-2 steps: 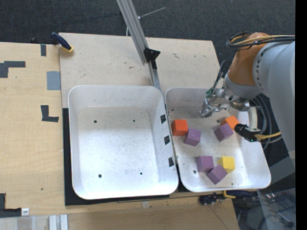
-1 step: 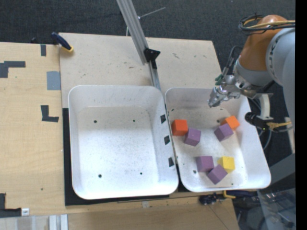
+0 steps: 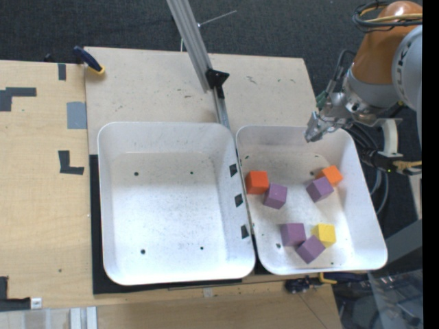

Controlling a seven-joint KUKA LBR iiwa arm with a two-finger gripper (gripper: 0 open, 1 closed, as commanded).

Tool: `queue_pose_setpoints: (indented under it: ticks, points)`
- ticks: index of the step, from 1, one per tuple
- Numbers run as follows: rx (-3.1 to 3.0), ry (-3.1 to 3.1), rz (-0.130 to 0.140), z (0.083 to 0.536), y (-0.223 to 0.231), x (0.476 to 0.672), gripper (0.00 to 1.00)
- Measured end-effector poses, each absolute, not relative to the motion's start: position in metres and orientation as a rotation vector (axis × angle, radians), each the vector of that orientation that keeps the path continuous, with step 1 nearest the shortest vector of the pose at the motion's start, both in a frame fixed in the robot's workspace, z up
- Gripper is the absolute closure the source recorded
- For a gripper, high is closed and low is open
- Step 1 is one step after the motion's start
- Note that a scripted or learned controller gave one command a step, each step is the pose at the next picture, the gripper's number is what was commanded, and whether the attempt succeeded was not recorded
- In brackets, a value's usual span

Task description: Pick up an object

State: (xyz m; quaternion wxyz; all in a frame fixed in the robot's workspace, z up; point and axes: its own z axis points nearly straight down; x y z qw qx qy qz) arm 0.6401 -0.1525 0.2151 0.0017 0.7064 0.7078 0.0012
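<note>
Seven small blocks lie in the right bin (image 3: 357, 177), all loose on its floor and none between the fingers of the claw (image 3: 314, 133). They are near-cubes, so none has a clear long axis; most sit turned at a slant to the bin's walls. Taking the orange block (image 3: 258, 181) by the bin's left wall as the landmark: a purple block (image 3: 275, 196) touches it on its lower right; another purple block (image 3: 319, 188) lies well to its right, with a second orange one (image 3: 332, 175) touching that block's upper right corner. Farther below the landmark sit two more purple blocks (image 3: 293, 234) (image 3: 310, 249), touching each other, and a yellow block (image 3: 326, 234) just beside them on the right.

The claw hangs over the bin's upper right corner, well apart from the landmark and above every block. Its tip is small and dark against the rim, and I cannot tell whether its fingers are spread or pressed together. The arm (image 3: 384, 53) is cut off by the picture's right edge. The left bin (image 3: 110, 149) sits beside the right one on the counter (image 3: 41, 184).
</note>
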Motion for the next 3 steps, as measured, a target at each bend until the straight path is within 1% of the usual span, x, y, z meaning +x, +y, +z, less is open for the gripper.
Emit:
queue_pose_setpoints:
  ticks: [1, 2, 3]
  points:
    - [2.220, 2.224, -0.004, 0.199, -0.152, 0.640, 1.00]
    - [2.217, 2.228, 0.000, 0.215, -0.105, 0.622, 1.00]
    - [2.218, 2.230, -0.002, 0.209, -0.054, 0.594, 1.00]
